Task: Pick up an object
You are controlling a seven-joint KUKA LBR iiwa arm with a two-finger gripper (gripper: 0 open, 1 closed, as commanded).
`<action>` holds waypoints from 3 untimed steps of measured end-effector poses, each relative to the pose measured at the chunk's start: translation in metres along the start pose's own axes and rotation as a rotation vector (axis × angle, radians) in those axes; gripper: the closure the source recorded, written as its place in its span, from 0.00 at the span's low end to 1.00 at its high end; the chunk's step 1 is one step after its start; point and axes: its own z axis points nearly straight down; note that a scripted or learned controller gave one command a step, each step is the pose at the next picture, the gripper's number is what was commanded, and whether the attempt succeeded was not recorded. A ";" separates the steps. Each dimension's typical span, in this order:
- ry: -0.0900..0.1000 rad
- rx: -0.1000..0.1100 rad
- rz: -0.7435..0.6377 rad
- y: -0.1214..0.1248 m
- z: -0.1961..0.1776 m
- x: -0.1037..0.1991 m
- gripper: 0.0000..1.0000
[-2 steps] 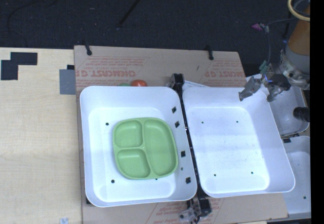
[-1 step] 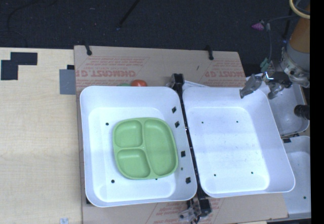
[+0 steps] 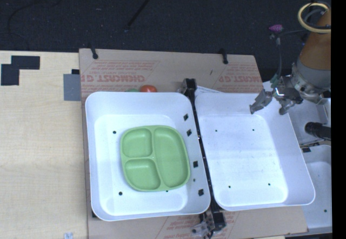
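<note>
- The green divided plate (image 3: pixel 155 157) is the one thing I can plainly pick, and it lies flat in the left bin (image 3: pixel 102 108), a little near of centre and well apart from me. It is wide, low and thin at the rim, so I judge a straight drop onto its middle would close my fingers on nothing.
- A small red-orange thing (image 3: pixel 147 89) peeks over the far rim of the left bin, resting on the cardboard sheet (image 3: pixel 162 70) spread on the counter. It is partly hidden, and I cannot tell what it is. Reaching for it risks clipping that rim.
- The black clips (image 3: pixel 190 87) along the seam between the bins stand proud. Crossing low from right to left, I could snag them or shove the bins.
- The right bin (image 3: pixel 254 189) lies under my reach with nothing I can make out to grasp, so closing here would likely come up with nothing.
- My hand (image 3: pixel 273 100) hovers at the far right corner of the right bin, fingers spread wide and holding nothing. The bin's far wall sits just beside one fingertip, so a descent here might strike it.
</note>
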 end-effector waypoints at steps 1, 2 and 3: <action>0.001 0.000 0.000 -0.001 0.050 0.007 0.00; 0.001 0.002 0.000 -0.003 0.114 0.011 0.00; 0.000 -0.003 0.001 -0.002 0.100 0.010 1.00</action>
